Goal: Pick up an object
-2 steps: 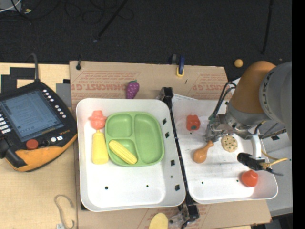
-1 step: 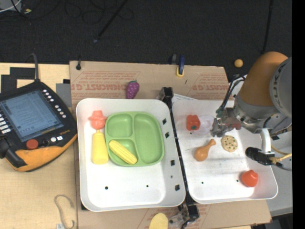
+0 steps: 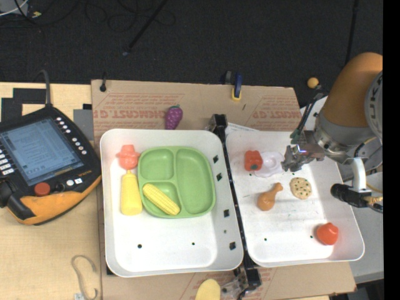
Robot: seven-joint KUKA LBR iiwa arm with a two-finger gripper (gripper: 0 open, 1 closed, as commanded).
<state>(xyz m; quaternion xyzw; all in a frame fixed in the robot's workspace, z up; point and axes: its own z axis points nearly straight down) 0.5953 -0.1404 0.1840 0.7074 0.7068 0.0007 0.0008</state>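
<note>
The end effector point(image 3: 292, 162) hovers in the right bin point(image 3: 350, 255) just above the cookie point(image 3: 300, 187), its grip state unclear.

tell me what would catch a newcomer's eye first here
Probably the bright green divided plate in the left bin, with a yellow corn cob lying in its lower left compartment and a yellow bottle beside it. Next, the grey and orange arm reaching in from the right, its gripper hanging over the right bin above a cookie and a chicken drumstick.
</note>
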